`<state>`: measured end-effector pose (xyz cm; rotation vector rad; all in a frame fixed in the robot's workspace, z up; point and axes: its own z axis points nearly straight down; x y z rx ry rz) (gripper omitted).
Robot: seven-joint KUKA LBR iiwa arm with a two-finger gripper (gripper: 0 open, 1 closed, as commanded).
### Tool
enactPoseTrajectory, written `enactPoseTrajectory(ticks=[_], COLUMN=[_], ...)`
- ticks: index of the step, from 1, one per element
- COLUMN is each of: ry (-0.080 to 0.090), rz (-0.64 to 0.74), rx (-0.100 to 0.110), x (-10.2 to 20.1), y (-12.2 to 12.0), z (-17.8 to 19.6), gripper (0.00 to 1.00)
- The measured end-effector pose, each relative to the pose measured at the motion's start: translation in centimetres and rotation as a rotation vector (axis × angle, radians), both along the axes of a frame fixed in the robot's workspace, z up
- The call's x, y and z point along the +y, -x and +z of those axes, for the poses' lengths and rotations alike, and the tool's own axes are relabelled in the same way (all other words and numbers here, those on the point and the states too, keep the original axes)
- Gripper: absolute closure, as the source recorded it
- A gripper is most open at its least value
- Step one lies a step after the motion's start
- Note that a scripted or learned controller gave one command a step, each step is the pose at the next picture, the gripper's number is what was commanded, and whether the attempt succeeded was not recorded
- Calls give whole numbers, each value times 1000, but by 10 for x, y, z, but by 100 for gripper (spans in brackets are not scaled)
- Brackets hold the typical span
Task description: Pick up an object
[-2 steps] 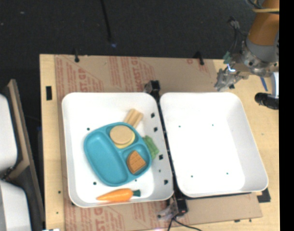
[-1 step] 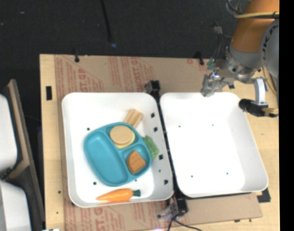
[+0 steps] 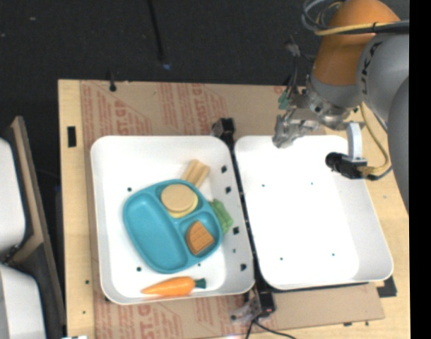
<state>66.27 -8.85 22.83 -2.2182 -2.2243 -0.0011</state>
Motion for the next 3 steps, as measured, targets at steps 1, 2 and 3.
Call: enactPoseTrajectory(ticks=[1, 2, 3], ry=[0, -1, -1], rz=[0, 1, 1], rx=[0, -2, -1], x=[49, 100, 152], y=[6, 16, 35], z=[-7, 8, 16], gripper=[100, 100, 100])
